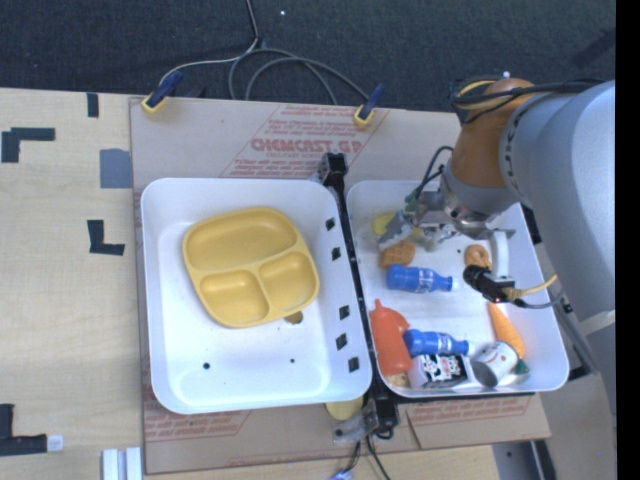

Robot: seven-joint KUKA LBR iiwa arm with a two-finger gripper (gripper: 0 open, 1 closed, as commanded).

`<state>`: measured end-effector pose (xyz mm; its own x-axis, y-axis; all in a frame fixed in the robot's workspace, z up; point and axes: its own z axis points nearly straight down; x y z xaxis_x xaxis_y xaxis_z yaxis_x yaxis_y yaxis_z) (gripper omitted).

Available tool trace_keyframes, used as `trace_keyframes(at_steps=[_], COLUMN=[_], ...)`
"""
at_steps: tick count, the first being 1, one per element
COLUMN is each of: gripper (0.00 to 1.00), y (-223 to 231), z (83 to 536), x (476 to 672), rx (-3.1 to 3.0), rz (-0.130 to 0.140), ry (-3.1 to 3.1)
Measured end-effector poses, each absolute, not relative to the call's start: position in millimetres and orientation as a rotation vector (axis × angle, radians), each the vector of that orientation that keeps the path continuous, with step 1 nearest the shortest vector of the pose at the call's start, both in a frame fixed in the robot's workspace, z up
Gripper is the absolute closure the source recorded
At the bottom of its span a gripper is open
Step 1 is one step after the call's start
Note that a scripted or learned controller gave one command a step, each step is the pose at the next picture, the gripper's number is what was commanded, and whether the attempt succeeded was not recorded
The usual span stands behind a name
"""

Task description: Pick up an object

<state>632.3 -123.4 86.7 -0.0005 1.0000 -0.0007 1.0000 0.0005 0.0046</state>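
Objects crowd the right bin [556, 366]: nearest lie a white can [497, 364], a blue bottle [434, 344] and an orange bottle [391, 336], then a second blue bottle [418, 280], then a brown nugget [398, 254]. Farther still, the gripper [422, 222] hovers low above the nugget, and whether it is spread or closed cannot be told. Its descent would best centre on one piece, clear of neighbours.

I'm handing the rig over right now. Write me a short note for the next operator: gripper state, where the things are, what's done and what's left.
Gripper: low over the far end of the right bin, beside a small yellow item and a brown bread-like piece; nothing visibly between its fingers.
Right bin also holds: two blue bottles, orange-red bottle, carrot, donut, black-and-white carton, silver can.
Left bin: yellow divided plate.
Done: no pick visible yet.
Left: grasp one object and lift it.
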Motion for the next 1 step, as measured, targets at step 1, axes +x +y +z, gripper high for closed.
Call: trace_keyframes(at_steps=[1], gripper=[0.0], y=[-99.8], z=[85.1], x=[652.8], rx=[2.222], rz=[-0.01], ry=[2.224])
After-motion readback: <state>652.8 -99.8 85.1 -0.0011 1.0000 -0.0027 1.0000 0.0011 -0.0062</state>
